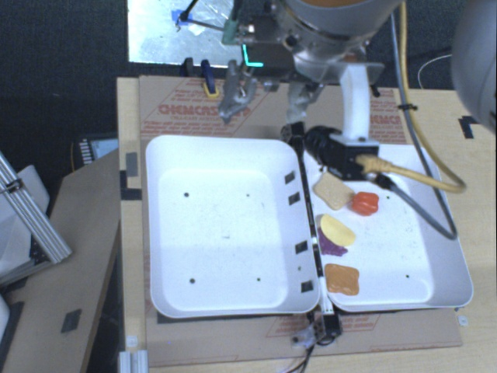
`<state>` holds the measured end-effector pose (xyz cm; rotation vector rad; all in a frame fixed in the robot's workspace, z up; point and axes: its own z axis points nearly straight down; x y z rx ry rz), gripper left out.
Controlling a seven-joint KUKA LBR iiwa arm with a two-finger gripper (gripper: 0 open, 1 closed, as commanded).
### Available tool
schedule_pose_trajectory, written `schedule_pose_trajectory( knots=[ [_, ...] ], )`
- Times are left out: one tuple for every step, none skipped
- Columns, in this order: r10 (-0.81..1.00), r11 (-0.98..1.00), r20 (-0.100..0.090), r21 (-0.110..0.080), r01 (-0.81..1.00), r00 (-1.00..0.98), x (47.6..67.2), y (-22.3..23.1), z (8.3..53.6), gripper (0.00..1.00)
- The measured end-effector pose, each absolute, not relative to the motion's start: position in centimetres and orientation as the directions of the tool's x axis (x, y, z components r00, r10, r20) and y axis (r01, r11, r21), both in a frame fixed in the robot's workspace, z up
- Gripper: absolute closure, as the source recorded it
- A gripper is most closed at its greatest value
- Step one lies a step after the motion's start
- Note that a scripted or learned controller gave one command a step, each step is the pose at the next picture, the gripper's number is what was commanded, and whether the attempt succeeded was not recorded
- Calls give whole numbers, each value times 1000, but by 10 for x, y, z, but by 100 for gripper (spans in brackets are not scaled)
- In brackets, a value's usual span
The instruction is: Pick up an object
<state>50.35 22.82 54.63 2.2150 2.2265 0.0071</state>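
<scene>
White bins sit side by side below the claw (266, 106), which hangs over the rear rim close to the line where the bins meet. Its fingers (235, 101) are spread apart and nothing lies between them; the claw is released. Printed cardboard sheet (178, 107) lies directly beneath and behind the claw.

Positions relative to the claw:

1. Left bin (167, 208): in front of the claw, toward the view's left.
2. Right bin (435, 286): in front of the claw, toward the view's right. All five objects lie in it, well apart from the fingers.
3. Tan slab (334, 191): nearest object to the claw, in front of it and to the view's right, beside the dividing wall.
4. Red piece (365, 203): just beside the tan slab, further right.
5. Yellow piece (338, 230): further forward, resting partly on the purple piece (332, 248).
6. Orange-brown piece (342, 279): farthest from the claw, near the front rim by the divider.
</scene>
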Motion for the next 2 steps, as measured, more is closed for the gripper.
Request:
schedule_pose_trajectory(
  knots=[
    [1000,7,4,6,1000,-7,504,228,558,100],
    [1000,8,4,6,1000,-8,504,228,557,0]
  ],
)
